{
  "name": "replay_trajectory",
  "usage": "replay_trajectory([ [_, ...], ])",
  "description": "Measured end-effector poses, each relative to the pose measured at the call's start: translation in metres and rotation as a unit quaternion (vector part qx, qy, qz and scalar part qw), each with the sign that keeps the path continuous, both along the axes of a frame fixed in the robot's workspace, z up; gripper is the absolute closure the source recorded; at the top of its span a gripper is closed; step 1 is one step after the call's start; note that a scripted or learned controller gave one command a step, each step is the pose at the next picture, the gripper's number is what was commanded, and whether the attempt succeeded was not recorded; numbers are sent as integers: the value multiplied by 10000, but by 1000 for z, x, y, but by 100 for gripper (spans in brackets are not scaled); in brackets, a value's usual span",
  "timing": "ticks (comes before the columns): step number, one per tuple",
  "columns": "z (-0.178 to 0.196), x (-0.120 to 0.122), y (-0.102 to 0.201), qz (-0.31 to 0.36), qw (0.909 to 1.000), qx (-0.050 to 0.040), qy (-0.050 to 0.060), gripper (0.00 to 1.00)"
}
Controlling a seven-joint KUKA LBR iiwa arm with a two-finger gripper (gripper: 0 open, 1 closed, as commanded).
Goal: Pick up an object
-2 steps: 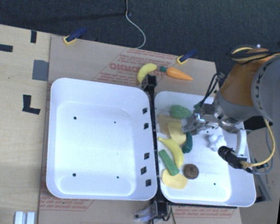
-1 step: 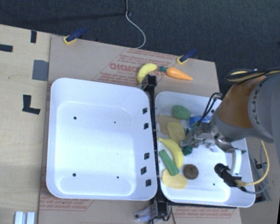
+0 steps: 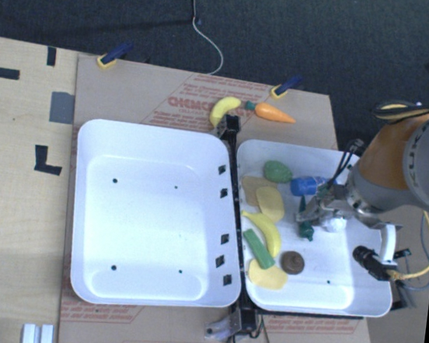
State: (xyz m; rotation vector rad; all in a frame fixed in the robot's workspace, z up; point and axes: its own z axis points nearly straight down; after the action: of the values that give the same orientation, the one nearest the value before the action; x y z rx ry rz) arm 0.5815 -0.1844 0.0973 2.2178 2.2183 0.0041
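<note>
You've got the pincer [image 3: 314,215] down inside the right bin [image 3: 338,301], near its middle, w/ the arm [image 3: 392,163] coming in from the right side of the view. Can't tell if the pincer is wide, narrow or holding anything; its tip is a dark blur from this angle.

Nearest: a small teal piece [image 3: 306,232] sits right at the pincer's tip, on its lower side in the view. Touching or just apart, can't say. A blue piece [image 3: 303,186] lies just above the pincer, close to it.

A bit further, to the pincer's left: a pale yellow piece [image 3: 270,202], w/ a green blob [image 3: 278,171] above it, near the blue piece. Down-left of the pincer, a yellow banana [image 3: 267,230] lies at a slant, w/ a green stick [image 3: 259,247] right along its lower edge. A brown disc [image 3: 291,261] sits below the pincer, and a yellow blob [image 3: 266,276] is just past it, by the bin's lower-left corner.

Further left, past the shared wall, is the left bin [image 3: 84,212].

Farthest, well apart up-left & outside both bins, a second banana [image 3: 224,110] and a carrot [image 3: 274,113] lie on the cardboard sheet [image 3: 192,101].
</note>
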Motion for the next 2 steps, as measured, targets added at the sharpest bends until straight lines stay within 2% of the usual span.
replay_trajectory([
  [1,105,54,41,34,10000,-2,-24,100],
  [2,17,-108,59,-22,9999,44,145,100],
])
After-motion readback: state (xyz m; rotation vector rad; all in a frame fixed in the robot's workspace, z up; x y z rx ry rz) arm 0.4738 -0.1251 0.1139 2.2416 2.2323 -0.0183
